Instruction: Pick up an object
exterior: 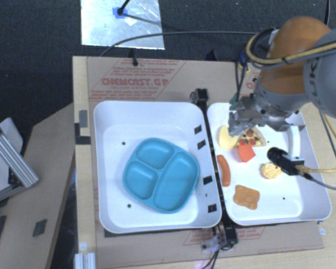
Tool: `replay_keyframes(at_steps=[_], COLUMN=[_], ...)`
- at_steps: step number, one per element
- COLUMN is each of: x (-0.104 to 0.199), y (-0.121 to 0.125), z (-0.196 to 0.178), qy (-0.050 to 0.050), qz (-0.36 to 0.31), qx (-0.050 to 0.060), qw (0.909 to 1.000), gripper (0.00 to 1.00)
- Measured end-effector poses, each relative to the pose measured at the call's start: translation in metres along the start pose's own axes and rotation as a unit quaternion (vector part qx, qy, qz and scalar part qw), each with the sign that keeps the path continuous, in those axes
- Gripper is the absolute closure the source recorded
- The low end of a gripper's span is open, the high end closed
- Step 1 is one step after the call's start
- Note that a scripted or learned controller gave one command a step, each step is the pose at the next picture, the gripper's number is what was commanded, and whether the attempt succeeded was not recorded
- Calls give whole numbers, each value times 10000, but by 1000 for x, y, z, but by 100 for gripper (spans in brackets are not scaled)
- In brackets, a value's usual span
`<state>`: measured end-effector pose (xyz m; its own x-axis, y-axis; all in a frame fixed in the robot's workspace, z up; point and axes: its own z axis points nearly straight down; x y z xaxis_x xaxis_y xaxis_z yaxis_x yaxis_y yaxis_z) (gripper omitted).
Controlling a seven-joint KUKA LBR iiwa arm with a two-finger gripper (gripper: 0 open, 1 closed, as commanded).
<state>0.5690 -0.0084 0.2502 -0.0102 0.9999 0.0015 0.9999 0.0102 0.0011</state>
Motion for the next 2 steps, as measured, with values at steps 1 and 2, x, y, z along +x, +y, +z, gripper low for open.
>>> replay_keyframes(at_steps=[1, 2], x=[56, 99], y=[16, 32], z=[16, 25], qy=[2, -1], qz=[-3, 4], qx=[-2, -6], qw=[10000, 10000], gripper=[100, 100])
